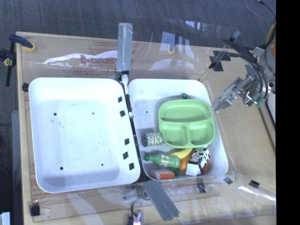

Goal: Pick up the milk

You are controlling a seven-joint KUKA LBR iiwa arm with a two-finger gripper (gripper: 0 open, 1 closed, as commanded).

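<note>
Milk [198,161] in right bin's [140,93] near corner — fingers [220,103] (grip state unclear) outside the rim.

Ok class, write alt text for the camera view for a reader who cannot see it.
A milk carton lies at the near edge of the right bin, beside a banana, green bottle and green divided tray. The pincer hovers off that bin's right side.

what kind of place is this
Likely a robot lab's pick-and-place bench: two white bins taped to a table, clamps at its corner, and a gripper beside toy groceries like the milk.
</note>
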